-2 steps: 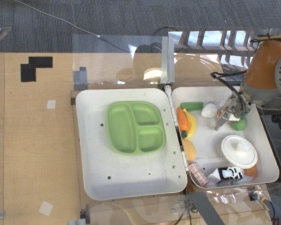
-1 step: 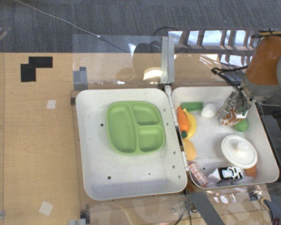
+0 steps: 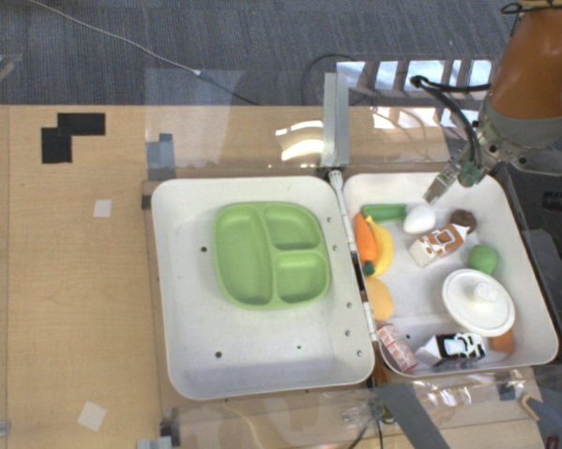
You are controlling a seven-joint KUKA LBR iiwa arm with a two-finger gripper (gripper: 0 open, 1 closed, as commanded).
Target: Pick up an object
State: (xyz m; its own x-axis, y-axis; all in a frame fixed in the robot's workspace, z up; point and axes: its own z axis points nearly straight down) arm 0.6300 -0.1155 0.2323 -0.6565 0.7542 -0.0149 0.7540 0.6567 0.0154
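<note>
The right bin (image 3: 534, 295) holds several toy items: a green cucumber (image 3: 384, 212), a white egg (image 3: 419, 220), an orange carrot (image 3: 364, 238), a yellow banana (image 3: 385, 246), a brown-and-white carton (image 3: 437, 243), a green lime (image 3: 483, 258), a white lidded bowl (image 3: 478, 301) and a black-and-white piece (image 3: 459, 347). My gripper (image 3: 452, 177) hangs over the bin's far edge, just up and right of the egg, with nothing seen in it. The arm's orange band (image 3: 535, 60) rises above it at the upper right.
The left bin (image 3: 186, 299) carries a green divided plate (image 3: 270, 253). A metal post (image 3: 334, 122) stands behind the seam between the bins. An orange fruit (image 3: 381, 300) and a pink packet (image 3: 396, 346) lie along the right bin's left wall. Cables loop behind the right bin.
</note>
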